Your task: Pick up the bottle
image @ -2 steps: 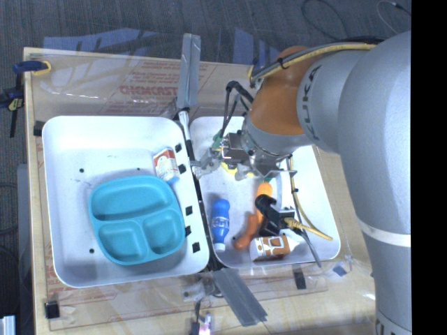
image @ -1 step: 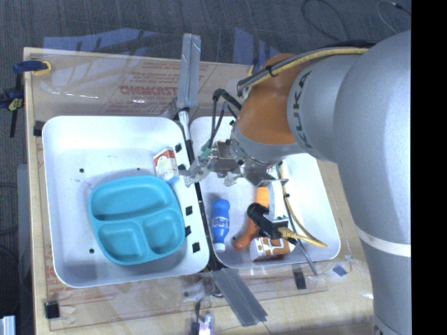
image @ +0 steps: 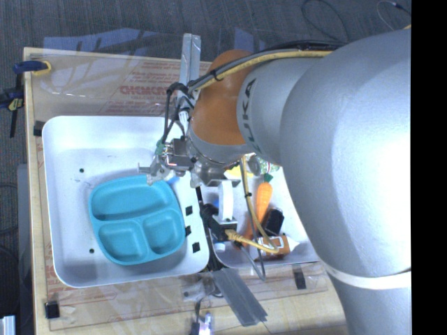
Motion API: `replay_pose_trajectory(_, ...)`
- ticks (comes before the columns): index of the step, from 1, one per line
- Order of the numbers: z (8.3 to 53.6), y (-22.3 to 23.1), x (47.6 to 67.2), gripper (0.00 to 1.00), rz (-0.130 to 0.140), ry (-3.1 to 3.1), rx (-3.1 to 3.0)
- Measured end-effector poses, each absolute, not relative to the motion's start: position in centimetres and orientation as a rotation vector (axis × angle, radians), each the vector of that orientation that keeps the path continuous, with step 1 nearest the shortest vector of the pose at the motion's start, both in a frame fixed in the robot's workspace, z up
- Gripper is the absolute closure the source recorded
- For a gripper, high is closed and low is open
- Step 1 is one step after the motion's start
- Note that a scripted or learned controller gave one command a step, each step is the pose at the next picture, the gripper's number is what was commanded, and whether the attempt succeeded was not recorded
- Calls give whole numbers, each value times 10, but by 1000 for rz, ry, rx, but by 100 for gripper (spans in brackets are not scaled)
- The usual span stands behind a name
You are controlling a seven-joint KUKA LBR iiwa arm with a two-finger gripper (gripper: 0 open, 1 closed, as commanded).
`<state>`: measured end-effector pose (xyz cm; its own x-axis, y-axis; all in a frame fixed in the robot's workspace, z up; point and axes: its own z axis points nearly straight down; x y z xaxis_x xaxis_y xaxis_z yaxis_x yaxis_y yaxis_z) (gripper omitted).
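The jaws are seen at the far rim of a smooth, rounded blue 3-compartment tray [image: 136,218]; their state cannot be told. A white shape, possibly the bottle [image: 228,199], lies to their right, apart, beside an orange carrot [image: 262,199].

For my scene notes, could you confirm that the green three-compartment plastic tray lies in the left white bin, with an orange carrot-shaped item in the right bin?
Not quite: the camera view shows the three-compartment plastic tray is light blue, not green. It does lie in the left white bin, and the orange carrot-shaped item is in the right bin.
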<state>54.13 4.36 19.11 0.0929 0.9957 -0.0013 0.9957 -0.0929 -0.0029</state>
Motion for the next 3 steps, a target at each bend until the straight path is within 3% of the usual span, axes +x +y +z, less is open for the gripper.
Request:
replay_pose_trajectory(1,190,35,518,0,13,-1644,-2671)
replay_pose_trajectory(2,203,49,549,0,9,-1420,-2798)
replay_pose_trajectory(3,190,12,475,0,11,-1152,-2919)
